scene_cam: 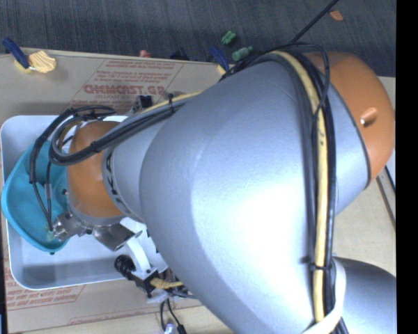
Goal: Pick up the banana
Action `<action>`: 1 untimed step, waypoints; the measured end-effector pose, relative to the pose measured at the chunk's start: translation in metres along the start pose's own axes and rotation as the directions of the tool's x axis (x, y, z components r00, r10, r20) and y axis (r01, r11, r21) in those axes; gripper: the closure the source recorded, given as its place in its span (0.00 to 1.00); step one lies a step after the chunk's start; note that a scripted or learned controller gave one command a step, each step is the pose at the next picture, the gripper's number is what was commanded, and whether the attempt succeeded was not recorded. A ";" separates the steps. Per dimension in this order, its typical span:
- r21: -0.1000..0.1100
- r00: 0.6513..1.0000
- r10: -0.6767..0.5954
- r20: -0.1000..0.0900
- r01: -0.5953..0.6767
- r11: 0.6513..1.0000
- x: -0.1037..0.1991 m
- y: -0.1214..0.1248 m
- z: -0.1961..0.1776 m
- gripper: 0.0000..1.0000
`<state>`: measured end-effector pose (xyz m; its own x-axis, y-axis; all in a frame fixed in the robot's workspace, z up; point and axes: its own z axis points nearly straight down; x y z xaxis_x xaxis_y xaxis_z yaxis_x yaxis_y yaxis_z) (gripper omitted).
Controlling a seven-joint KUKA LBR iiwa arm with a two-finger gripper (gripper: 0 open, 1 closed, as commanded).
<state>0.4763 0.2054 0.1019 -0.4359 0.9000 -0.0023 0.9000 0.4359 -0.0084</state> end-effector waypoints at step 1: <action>-0.005 0.997 0.072 -0.003 -0.072 0.997 -0.056 -0.028 -0.079 1.00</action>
<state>0.4761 0.1433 0.1811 -0.3696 0.9292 0.0004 0.9292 0.3696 -0.0029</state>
